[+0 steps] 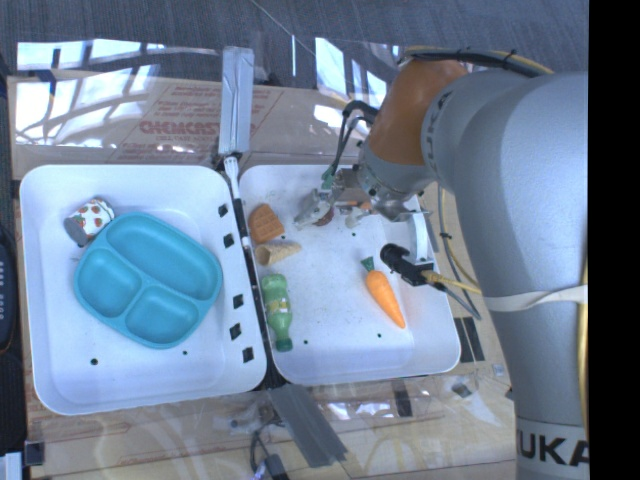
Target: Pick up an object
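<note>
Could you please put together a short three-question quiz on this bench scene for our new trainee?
1. True or false: the blue divided plate lies in the same bin as the carrot.
2. Which item lies nearest the divider between the bins? A. the carrot B. the green bottle C. the small figure beside the plate
3. Fill in: the gripper hovers over the ____ bin, near its far edge.

Key
1. False: the plate is in the left bin, the carrot in the right bin.
2. B
3. right
</note>
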Robot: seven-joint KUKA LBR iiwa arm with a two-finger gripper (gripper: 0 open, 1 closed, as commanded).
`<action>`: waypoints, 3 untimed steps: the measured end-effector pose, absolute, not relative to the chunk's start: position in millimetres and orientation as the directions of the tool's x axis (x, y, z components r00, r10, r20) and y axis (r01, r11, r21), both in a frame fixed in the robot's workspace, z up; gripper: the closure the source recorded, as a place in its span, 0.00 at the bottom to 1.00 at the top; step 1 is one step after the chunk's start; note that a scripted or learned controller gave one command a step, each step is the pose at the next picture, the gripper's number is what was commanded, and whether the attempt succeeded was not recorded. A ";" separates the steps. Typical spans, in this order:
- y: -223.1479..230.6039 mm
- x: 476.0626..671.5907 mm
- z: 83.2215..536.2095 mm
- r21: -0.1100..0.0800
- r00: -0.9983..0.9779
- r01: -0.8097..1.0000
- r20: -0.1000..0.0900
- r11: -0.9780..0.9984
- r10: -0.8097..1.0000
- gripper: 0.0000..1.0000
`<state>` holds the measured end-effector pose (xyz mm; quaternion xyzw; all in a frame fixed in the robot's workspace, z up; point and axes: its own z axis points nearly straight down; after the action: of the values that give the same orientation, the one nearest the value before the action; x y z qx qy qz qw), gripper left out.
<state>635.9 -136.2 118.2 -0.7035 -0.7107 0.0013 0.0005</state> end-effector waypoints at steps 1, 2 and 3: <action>-136.2 635.9 118.2 -0.003 -0.010 1.000 -0.001 0.010 1.000 0.00; -136.2 635.9 118.2 -0.003 -0.010 1.000 -0.001 0.010 1.000 0.00; -136.2 635.9 118.2 -0.003 -0.010 1.000 -0.001 0.010 1.000 0.00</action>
<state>635.9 -136.2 118.2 -0.7035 -0.7107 0.0013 0.0005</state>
